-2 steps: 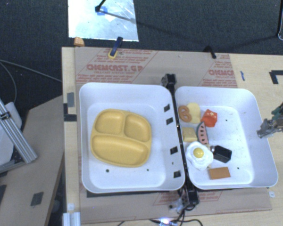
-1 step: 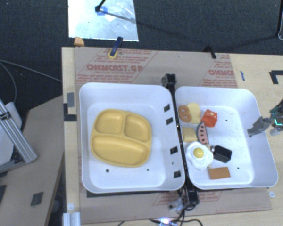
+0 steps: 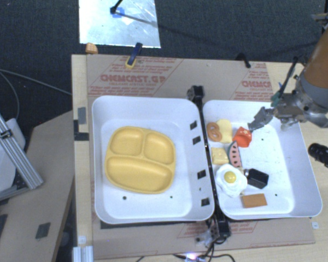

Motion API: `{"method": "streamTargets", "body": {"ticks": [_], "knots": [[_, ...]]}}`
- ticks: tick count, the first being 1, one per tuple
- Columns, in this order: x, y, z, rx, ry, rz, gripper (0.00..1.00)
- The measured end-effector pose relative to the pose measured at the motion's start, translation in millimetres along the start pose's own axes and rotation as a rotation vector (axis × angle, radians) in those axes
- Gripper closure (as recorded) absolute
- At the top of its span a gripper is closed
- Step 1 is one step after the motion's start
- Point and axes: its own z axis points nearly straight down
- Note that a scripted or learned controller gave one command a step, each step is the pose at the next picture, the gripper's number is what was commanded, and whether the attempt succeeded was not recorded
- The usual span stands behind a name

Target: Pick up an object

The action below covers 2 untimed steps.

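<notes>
The red toy lay in the right bin, near the doughnut and watermelon slice. The gripper hovered just beside it, whether open or closed I couldn't tell. The yellow tray sat in the left bin.

Left bin: white moulded plastic, smooth, slight sheen. Right bin: same plastic, faint dark specks on floor. Divided tray: yellow plastic, smooth, semi-gloss. Bench top: brown cardboard-like sheet, matt, red print. Floor covering: dark carpet, rough weave. Square sheet on floor: reflective, metallic or film finish, glossy. Toy foods, e.g. fried egg: smooth plastic, mild gloss. Black block: matt. Arm wrist: orange band, satin finish; grey metal-look links below.
</notes>
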Motion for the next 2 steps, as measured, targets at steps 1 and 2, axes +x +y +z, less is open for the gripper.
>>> {"method": "streamTargets", "body": {"ticks": [1,2], "knots": [[-27,59,104,0.004,-0.004,0.011,0.00],[10,96,184,-0.011,-0.003,0.011,0.00]]}}
